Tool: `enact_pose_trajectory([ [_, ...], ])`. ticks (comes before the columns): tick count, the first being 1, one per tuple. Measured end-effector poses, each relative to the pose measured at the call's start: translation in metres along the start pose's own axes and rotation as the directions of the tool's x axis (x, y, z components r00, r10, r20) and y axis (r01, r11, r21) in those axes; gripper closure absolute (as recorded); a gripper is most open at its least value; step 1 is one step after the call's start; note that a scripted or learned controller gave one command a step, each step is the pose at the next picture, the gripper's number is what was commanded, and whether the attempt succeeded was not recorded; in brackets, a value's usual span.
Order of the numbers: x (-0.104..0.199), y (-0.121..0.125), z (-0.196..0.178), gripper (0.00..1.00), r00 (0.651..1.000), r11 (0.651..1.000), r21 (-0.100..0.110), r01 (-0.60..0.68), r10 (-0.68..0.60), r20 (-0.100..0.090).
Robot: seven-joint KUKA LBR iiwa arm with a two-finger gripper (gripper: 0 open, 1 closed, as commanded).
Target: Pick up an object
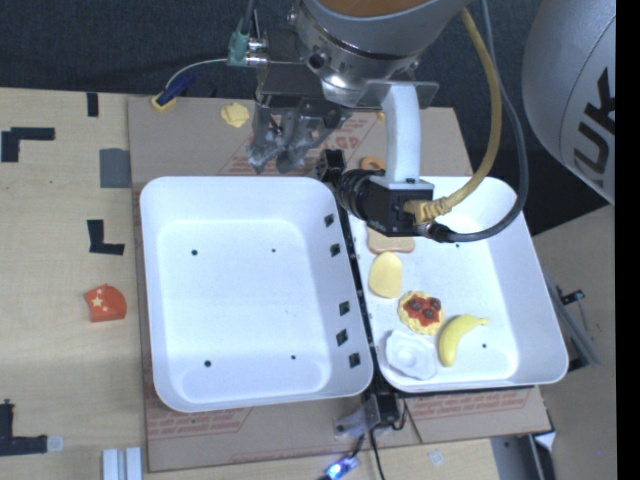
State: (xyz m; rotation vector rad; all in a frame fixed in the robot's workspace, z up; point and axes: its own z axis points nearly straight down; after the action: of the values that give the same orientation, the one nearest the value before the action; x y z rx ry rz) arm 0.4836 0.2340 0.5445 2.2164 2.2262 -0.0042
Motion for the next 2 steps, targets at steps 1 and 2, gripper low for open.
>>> enact_pose_trajectory([
  [1, -0.001, -0.002, 0.192, 1.00, 1.000, 1.000, 0.015, -0.003, 0.003, 0.006],
  [2, -0.001, 0.011, 0.071, 1.00, 1.000, 1.000, -0.012, -0.002, 0.002, -0.007],
])
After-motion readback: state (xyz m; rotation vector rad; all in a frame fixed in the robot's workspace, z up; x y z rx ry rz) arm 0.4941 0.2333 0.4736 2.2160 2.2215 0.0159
